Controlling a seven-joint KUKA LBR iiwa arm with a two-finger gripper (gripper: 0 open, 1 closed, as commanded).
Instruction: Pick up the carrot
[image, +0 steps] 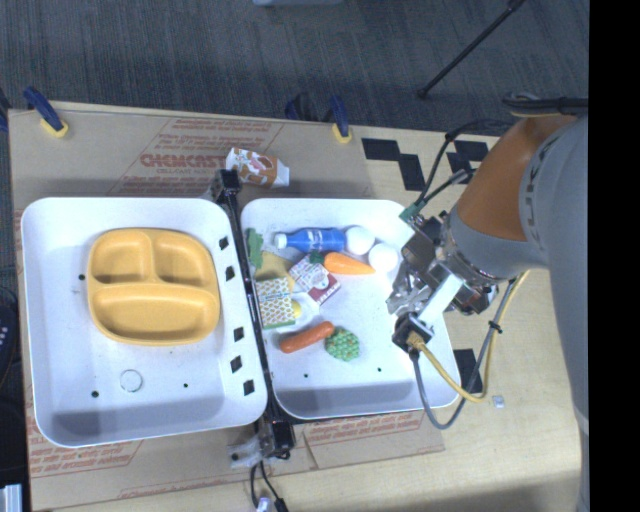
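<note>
while the carrot (349, 264) lies in the right bin (330, 400), the claw (408, 305) hovers nearby, grip state unclear.

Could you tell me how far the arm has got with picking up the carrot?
Done so far: only the approach, with the gripper over the right edge of the right bin. In hand: nothing visible; the carrot lies among the toy food beside the white egg, apart from the gripper. Left: move over the carrot, descend, grasp and lift.
</note>
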